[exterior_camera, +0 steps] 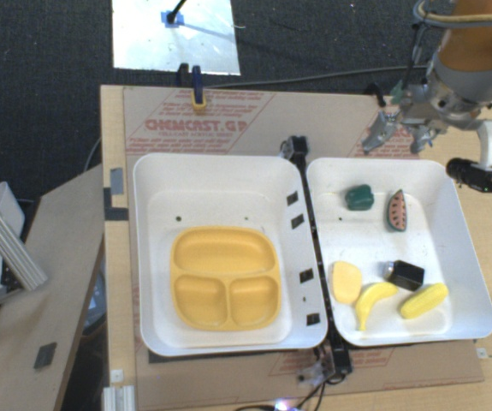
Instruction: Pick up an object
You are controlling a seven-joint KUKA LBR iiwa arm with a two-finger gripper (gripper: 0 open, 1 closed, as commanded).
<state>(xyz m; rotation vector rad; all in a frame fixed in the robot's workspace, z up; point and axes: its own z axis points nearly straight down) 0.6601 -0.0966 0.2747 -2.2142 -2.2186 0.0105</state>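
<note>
My gripper (397,137) hangs above the far rim of the right bin (464,229), its two fingers spread open with nothing between them. Below it in that bin lie a green pepper (359,197) and a watermelon slice (396,210) toward the back. Nearer the front are a black block (406,274), a pale yellow piece (346,282), a banana (371,300) and a corn cob (423,300). The gripper is apart from all of them, up and behind the pepper and the slice.
The left bin (156,229) holds a yellow divided tray (225,276). A black hinge strip (305,229) runs between the bins. A blue-and-yellow clamp (197,88) stands on the board behind; a white sheet (175,24) lies beyond it.
</note>
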